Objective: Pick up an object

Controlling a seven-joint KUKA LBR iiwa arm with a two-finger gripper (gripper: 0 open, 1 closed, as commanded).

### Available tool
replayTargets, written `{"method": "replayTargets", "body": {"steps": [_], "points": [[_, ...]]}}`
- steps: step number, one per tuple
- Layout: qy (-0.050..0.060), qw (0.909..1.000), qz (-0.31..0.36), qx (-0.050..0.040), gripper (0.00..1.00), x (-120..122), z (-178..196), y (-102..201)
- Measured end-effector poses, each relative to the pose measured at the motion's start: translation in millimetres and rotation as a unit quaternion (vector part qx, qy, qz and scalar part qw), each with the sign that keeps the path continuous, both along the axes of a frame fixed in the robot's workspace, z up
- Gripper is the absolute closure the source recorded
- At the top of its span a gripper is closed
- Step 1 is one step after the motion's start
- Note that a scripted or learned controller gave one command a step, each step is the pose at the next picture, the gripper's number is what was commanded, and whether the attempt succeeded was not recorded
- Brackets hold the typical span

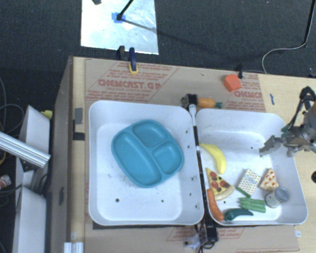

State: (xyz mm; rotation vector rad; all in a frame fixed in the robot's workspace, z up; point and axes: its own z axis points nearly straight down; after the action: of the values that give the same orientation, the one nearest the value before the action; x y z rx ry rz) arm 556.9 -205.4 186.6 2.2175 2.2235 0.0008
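The two-finger gripper (276, 145), fingers apart, hangs at the right white bin's (237, 125) right edge. Small plastic toy foods (248, 182) crowd its front-right corner; closing there may catch two or slip.

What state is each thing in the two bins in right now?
Blue tray: flat in left bin, right way up, nothing in its compartments.
Banana: lying loose in right bin by the divider.
Pizza slice: flat, below the banana.
Carrot: lying along the divider.
Waffle: flat, tilted.
Green bean: lying near the front wall.
Arm: over right bin's far right side, holding nothing visible.
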Motion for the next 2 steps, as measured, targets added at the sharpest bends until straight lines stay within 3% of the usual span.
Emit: {"method": "replayTargets", "body": {"steps": [1,2], "points": [[0.001,1.0,0.001,0.0012,0.0,95,-101,70],[-0.001,1.0,0.001,0.0005,0.0,65,-78,118]]}}
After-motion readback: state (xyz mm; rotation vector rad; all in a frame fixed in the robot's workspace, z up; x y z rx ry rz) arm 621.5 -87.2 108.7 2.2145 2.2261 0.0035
